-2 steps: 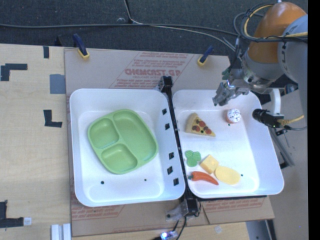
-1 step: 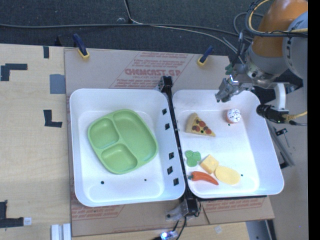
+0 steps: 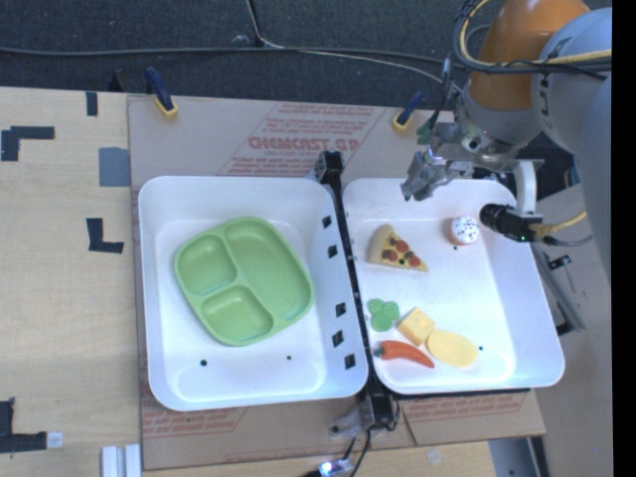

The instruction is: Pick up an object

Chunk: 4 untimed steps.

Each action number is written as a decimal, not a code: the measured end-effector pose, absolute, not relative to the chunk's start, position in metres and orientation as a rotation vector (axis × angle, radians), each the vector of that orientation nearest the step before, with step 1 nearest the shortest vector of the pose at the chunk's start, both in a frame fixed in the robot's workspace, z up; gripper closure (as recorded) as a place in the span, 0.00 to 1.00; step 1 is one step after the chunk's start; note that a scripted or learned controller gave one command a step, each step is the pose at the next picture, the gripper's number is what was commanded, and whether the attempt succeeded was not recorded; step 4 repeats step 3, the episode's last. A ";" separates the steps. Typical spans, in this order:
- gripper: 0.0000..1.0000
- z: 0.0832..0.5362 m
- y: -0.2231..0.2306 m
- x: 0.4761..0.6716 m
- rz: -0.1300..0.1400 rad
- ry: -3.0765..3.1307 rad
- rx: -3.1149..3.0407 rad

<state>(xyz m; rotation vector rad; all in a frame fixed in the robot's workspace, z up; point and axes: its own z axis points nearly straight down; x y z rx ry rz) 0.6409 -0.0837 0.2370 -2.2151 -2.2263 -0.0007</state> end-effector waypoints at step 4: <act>1.00 0.230 0.090 0.658 -0.001 -2.228 -2.212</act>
